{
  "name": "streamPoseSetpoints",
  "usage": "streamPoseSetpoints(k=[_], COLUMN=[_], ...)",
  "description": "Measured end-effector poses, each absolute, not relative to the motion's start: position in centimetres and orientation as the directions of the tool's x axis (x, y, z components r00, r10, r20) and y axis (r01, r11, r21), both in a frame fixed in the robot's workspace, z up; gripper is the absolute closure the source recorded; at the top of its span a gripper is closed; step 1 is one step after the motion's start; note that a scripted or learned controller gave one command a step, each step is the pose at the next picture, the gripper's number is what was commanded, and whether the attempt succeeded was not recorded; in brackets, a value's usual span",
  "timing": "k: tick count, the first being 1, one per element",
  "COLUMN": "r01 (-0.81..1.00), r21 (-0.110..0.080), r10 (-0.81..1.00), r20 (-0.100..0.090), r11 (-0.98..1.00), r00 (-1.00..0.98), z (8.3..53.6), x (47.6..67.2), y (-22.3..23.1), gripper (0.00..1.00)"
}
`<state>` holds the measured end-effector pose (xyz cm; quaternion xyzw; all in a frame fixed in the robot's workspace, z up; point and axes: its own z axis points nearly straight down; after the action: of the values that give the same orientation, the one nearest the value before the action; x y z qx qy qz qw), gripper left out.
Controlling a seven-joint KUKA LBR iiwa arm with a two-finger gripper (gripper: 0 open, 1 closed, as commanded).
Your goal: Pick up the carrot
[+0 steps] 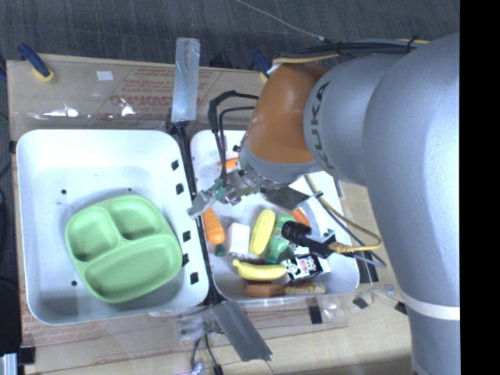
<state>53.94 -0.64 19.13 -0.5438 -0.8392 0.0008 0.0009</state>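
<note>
Yellow banana (260, 270) lies nearest in the right bin (344, 286), corn cob (262, 232) beyond it. Carrot (213, 226) rests against the bin's left wall, just below the gripper (212, 196); whether it is open or grasping anything, cannot tell. Best approach: descend straight, align with carrot's long axis, avoid the wall. Green plate (123, 246) sits in the left bin (47, 147).

This is looking like a robotics lab. A grey industrial arm (391, 116) is reaching over a wooden bench (109, 92), where two white bins (47, 155) are sitting taped down, holding toy food (262, 233) and a green plate (123, 246).
</note>
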Motion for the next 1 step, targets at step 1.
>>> streamPoseSetpoints(k=[1], r01=[0.961], r21=[-0.006], r10=[0.961], r20=[0.002], r11=[0.277], r00=[-0.277], z=[19.05], x=[51.14], y=[-0.63], gripper=[0.00])
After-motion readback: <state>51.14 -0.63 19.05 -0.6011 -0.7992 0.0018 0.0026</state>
